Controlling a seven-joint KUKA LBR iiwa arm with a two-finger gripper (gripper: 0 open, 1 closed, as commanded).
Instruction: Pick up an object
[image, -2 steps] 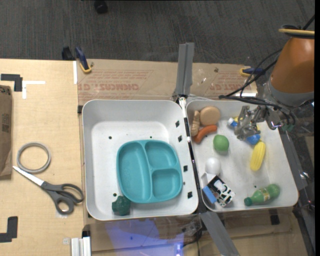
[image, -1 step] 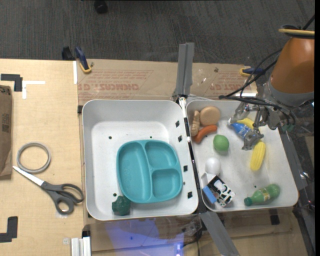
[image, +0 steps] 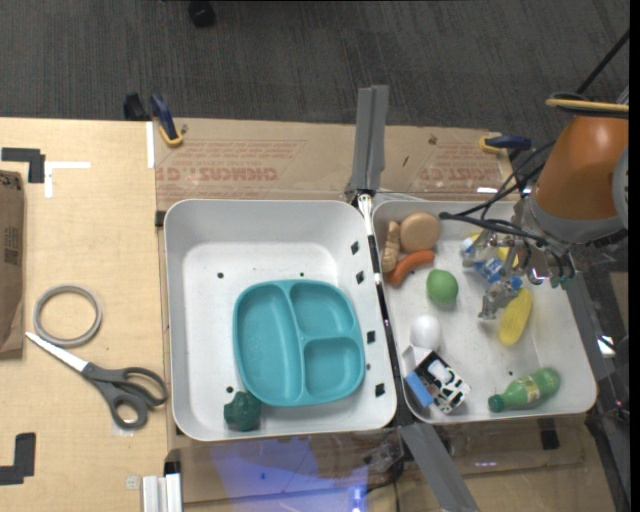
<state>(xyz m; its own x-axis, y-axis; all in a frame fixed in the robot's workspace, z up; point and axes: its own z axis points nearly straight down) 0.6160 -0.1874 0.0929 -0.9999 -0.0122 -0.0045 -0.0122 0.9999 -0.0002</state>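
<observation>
Yellow banana (image: 515, 316) lies just beside the hand (image: 497, 290) near the right bin's (image: 575, 345) far edge; grip state unclear. Crowded toys could cause a miss.

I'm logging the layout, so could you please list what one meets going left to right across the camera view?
Tape roll → scissors → dark green toy → teal plate → white ball → green ball → gripper → yellow piece.
</observation>
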